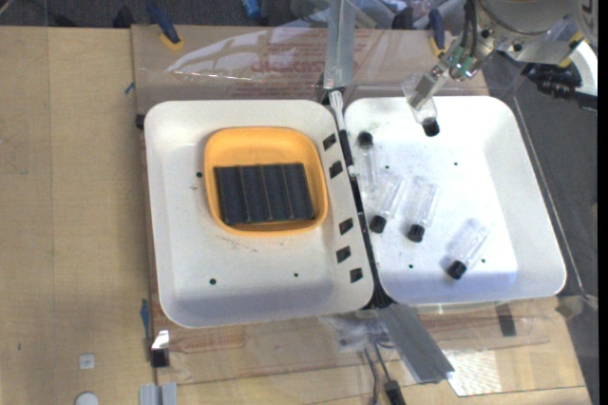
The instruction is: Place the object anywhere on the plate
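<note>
Overall, camera view: bench seen from above at a slant, with two white bins side by side.
Gripper (454, 67): at the far edge of the right bin (532, 203), fingers pinching the upper end of the held vial (424, 101).
Held vial, axis: long axis slanted, running down and to the left from the fingertips; black cap at the low end, away from the hand.
Held vial, look: slim clear cylinder, glassy, with a small round black cap.
Plate (215, 158): in the left bin (171, 203), well to the left of the hand and nearer the camera; orange, glossy, a rounded square with a raised rim.
Ribbed block (264, 193): dark, rectangular, grooved lengthwise, lying in the plate.
Loose vials (421, 203): four, clear with black caps, lying in the right bin below the hand, nearer the camera.
</note>
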`<state>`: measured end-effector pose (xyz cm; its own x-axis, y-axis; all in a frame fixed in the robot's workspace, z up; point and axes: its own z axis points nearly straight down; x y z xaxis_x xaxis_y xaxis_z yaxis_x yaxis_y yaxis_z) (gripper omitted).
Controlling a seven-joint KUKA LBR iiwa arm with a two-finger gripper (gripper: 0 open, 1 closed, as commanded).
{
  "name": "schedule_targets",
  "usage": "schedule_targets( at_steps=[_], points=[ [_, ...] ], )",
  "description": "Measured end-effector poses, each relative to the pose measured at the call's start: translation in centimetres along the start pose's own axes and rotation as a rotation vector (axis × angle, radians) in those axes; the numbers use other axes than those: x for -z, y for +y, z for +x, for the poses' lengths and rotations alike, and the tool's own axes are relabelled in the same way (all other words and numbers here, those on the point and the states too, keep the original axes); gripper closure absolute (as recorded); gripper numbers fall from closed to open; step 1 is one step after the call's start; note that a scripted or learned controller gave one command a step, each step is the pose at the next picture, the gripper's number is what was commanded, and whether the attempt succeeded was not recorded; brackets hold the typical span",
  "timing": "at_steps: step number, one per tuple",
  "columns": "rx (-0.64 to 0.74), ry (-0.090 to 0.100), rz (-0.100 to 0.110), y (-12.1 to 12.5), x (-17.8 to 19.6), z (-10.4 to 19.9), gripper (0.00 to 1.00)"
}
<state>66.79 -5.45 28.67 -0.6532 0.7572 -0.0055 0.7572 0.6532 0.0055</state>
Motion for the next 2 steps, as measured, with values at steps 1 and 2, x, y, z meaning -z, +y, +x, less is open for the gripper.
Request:
schedule_targets(
  at_steps=[1, 2],
  points=[
    [0.113, -0.001, -0.001, -0.97, 1.22, -0.73, 1.00],
    [0.240, -0.001, -0.001, -1.11, 2.05, -0.08, 1.00]
  ],
)
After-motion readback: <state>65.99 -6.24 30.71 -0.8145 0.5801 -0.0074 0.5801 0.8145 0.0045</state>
